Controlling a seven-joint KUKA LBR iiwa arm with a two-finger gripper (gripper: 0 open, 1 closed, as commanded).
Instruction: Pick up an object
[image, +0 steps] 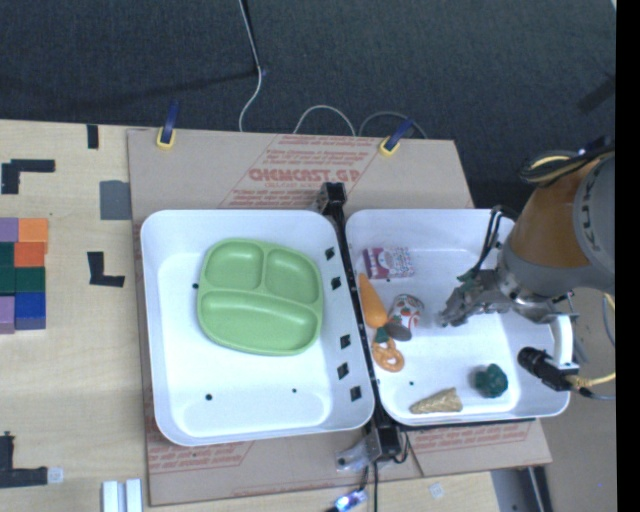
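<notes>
The hand (462, 305) is hovering in the right bin (440, 225), grip unreadable; the nearest object, a silver-red can (403, 314), is lying just left of it, beside the carrot (372, 300)

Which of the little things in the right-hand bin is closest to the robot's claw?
The small grey-and-red object, just left of the gripper. The carrot, pretzel, teal lump and packet lie farther off.
</notes>
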